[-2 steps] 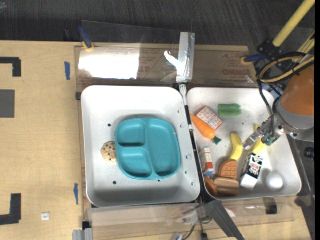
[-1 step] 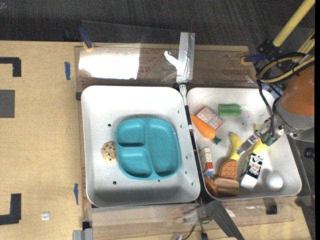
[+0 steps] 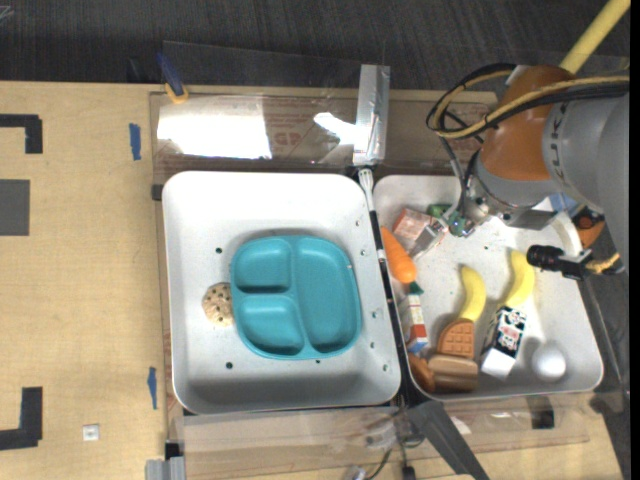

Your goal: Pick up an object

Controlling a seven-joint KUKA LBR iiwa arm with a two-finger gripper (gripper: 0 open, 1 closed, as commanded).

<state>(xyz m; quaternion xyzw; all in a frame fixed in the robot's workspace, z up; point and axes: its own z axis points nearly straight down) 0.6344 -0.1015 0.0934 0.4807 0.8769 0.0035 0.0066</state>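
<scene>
1. The grey KUKA arm with its orange band (image 3: 520, 133) reaches in from the right and hangs over the back of the right-hand shallow white bin (image 3: 590, 368). Its wrist hides the working end, so I cannot tell how the jaws stand, and nothing shows between them. By that, no pick is done; the whole grasp and lift look to be left.
2. The left-hand shallow white bin (image 3: 190, 218) on the pale wooden table (image 3: 70, 298) holds a teal plastic plate with three compartments (image 3: 297, 295), and a round speckled cookie (image 3: 218, 303) touches the plate's left edge. Both lie well apart from the arm.
3. In the right bin, near the wrist, two yellow toy bananas lie side by side: one (image 3: 471, 293) toward the middle, the other (image 3: 521, 276) to its right.
4. An orange toy carrot (image 3: 400, 263) rests against the bin's left wall.
5. A brown waffle-patterned toy (image 3: 457, 341) lies just below the first banana, and a small white carton with dark print (image 3: 506, 340) sits beside it.
6. A small grey rounded object (image 3: 548, 362) sits near the front right corner. Any of these could be the target; I judge the crinkled packet (image 3: 412, 230) nearest the wrist.
</scene>
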